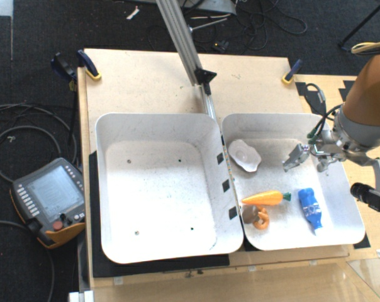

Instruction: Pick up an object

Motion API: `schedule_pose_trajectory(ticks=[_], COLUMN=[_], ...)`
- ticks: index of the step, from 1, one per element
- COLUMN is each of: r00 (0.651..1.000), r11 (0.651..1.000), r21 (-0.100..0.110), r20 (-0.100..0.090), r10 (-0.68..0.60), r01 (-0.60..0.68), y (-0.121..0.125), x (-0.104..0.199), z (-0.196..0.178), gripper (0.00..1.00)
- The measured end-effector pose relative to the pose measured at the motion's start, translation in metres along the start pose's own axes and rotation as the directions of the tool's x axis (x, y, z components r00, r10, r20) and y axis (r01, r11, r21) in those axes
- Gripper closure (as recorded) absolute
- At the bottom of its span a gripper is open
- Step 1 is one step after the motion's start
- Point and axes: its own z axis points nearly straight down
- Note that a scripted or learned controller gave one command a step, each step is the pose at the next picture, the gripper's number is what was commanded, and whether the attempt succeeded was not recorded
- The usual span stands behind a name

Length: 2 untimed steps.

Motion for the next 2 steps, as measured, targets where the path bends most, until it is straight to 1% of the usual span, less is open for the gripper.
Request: schedule_pose_trajectory(ticks=[1,2], r00=[1.000,1.000], r11=[1.000,1.000], r21=[-0.004,0.001], r20=[0.001,0.000], r10=[0.001,0.003], r01=[-0.001,-0.003], y=[0.001,-0.001], x=[0.000,-0.008], z=[-0.002,0.058], gripper=[0.00,0.00])
